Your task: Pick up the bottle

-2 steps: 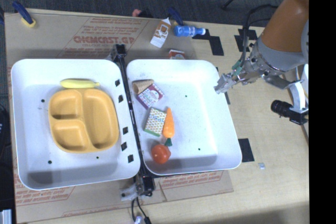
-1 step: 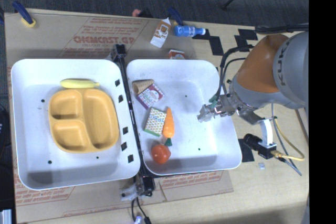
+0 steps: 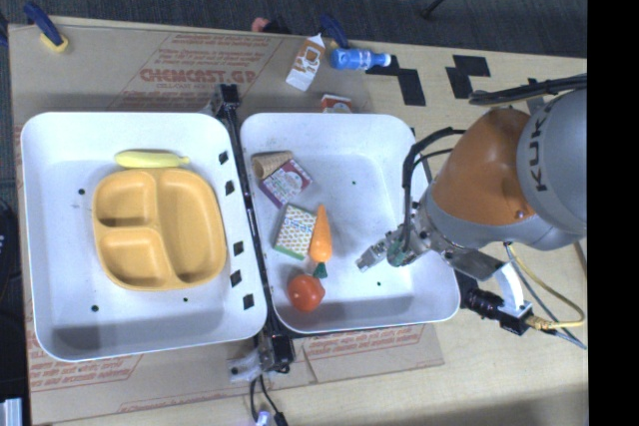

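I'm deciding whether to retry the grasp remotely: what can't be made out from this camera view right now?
- Two-finger gripper, camera view: small and blurred over the right white bin; finger state unreadable.
- Blue plastic bottle on the bench behind the bins: too small to read its cap or label.
- Small packets in the right bin: print blurred.
- Grey arm: cut off by the right edge.

Glossy white plastic bins, a matt yellow plastic tray, cardboard bench cover.

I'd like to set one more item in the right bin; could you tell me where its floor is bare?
The right bin is bare along its upper right, above the gripper. It is crowded on the left, around the carrot, tomato and small cartons.
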